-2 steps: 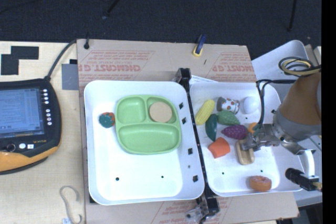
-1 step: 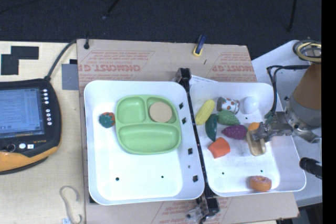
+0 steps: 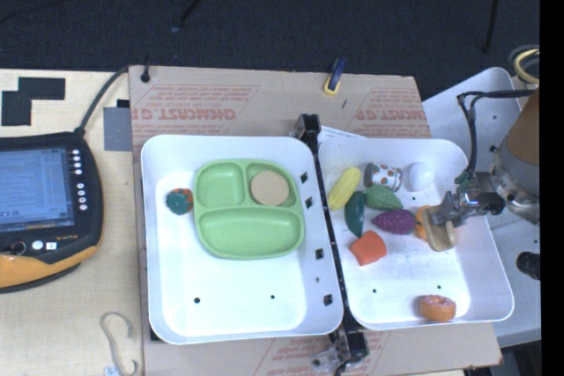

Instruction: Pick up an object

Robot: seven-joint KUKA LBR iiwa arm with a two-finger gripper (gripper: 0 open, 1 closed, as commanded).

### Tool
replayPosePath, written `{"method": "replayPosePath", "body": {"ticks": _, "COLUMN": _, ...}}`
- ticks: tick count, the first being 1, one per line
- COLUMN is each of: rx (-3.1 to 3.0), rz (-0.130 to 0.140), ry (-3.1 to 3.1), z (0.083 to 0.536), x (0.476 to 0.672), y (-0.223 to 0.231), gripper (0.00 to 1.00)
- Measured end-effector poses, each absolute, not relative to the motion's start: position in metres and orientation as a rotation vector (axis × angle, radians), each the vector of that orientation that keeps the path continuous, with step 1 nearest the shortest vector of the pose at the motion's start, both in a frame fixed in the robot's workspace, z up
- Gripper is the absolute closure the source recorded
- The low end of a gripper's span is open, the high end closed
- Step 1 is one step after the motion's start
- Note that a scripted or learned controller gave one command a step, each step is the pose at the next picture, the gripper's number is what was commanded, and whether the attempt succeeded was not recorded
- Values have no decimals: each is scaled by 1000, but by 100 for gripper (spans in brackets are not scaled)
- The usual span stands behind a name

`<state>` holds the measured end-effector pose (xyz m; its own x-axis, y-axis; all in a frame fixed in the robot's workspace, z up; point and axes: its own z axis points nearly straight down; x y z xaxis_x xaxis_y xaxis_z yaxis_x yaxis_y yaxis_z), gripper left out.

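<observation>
In the right bin (image 3: 489, 277), my gripper (image 3: 451, 216) hangs low near the right wall, reaching in from the right. A tan and orange toy (image 3: 435, 231) lies right under its tip, touching or nearly touching it. To the left of that lie a purple toy (image 3: 396, 222), a green leafy piece (image 3: 382, 197), a dark green pepper (image 3: 354, 212), a yellow corn cob (image 3: 344, 187) and a red-orange block (image 3: 368, 247). A small can (image 3: 384, 175) and a white ball (image 3: 420, 176) sit at the back. An orange toy (image 3: 436, 306) rests near the front edge.
The left bin (image 3: 220, 304) holds a green divided plate (image 3: 248, 220) with a tan disc (image 3: 269, 188) in one compartment, and a teal and red ball (image 3: 179, 201) beside it. A control pendant (image 3: 40, 202) lies at far left. Black clips join the bins along the divider (image 3: 322, 224).
</observation>
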<state>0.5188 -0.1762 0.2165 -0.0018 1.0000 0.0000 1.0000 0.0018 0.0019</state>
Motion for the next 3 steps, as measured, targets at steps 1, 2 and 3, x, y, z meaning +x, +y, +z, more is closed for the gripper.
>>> {"method": "replayPosePath", "body": {"ticks": 1, "rx": 2221, "rz": 0, "ry": 2224, "z": 228, "x": 519, "y": -177, "gripper": 100}}
{"method": "replayPosePath", "body": {"ticks": 2, "rx": 2220, "rz": -1, "ry": 2231, "z": 216, "x": 527, "y": -123, "gripper": 100}}
{"method": "replayPosePath", "body": {"ticks": 3, "rx": 2221, "rz": -1, "ry": 2231, "z": 217, "x": 526, "y": -73, "gripper": 100}}
